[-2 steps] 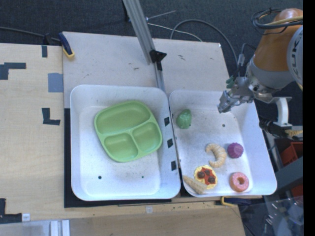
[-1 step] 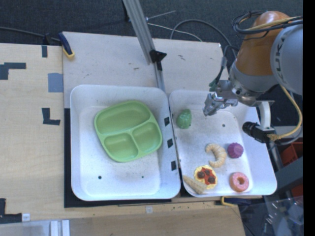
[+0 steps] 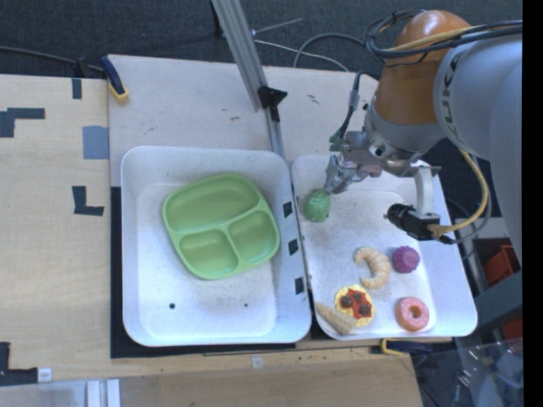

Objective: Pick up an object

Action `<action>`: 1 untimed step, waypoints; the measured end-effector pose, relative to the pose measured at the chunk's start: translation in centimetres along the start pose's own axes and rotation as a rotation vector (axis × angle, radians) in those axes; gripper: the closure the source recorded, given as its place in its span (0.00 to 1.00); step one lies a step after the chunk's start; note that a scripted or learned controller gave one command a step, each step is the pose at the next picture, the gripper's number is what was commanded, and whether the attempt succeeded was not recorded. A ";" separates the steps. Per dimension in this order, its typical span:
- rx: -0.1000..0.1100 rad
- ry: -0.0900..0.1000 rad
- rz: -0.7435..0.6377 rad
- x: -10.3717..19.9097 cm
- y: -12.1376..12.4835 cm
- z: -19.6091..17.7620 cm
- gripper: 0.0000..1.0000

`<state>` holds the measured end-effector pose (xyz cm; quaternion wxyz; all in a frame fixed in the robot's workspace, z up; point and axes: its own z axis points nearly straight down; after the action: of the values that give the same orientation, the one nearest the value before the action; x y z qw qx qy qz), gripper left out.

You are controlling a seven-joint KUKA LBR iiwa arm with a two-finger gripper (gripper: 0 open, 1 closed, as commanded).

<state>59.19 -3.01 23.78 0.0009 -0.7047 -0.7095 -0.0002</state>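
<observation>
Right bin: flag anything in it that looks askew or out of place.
Little stands out. The tan cone-shaped pastry lies against the right bin's front-left rim, partly under the round red-topped tart. The green round object sits just below the gripper.

A green sectioned tray (image 3: 221, 225) lies tilted in the left white bin (image 3: 140, 312). A metal pole (image 3: 242, 45) slants up toward 12 o'clock from the desk (image 3: 51, 227). At 10 o'clock a blue-and-yellow clamp (image 3: 114, 78) grips the board's corner. Grey tape marks (image 3: 95, 142) lie nearby.

wooden bench (image 3: 51, 227), two white bins (image 3: 136, 227)
</observation>
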 end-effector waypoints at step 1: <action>0.002 -0.001 0.000 5.1 0.3 1.3 1.00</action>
<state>59.46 2.14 22.47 0.0015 -0.7048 -0.7094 0.0009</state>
